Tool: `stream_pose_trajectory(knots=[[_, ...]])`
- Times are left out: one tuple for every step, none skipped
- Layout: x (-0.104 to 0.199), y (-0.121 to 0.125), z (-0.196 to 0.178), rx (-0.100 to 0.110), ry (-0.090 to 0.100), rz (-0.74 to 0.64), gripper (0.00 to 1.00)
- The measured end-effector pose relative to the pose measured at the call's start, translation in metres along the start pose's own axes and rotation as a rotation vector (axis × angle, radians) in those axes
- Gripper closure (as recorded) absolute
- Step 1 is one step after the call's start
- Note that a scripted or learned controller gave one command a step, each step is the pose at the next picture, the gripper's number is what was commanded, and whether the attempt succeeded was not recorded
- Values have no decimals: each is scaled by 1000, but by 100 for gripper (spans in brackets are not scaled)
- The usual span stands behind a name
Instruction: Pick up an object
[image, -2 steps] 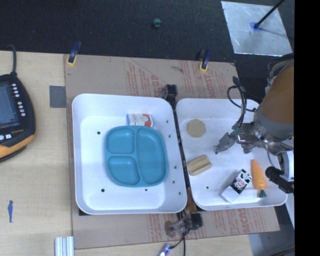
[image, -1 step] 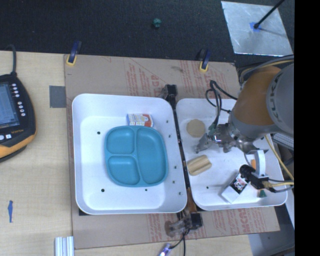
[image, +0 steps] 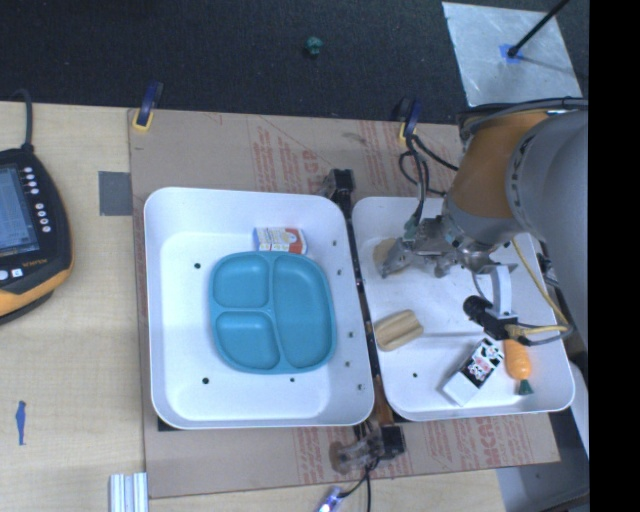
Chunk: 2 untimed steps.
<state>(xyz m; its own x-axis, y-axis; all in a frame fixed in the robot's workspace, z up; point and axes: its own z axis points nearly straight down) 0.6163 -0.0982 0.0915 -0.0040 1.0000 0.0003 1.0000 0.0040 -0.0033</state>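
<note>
Over the right bin (image: 400, 405), the claw (image: 398, 256) hovers near a wooden block (image: 396, 329).

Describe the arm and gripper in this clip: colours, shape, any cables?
The arm is a thick, rounded grey body with a broad orange band above the wrist. Dark cables loop beside the band toward the wrist. The gripper is a small, angular grey metal assembly, slimmer than the arm.

Bright even overhead light, soft shadows, slightly blurry.
</note>
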Motion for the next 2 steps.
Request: stream_pose_trajectory(knots=[[-3,40,-1,-1,0,-1,0],[-4,40,-11,1,0,-5,100]])
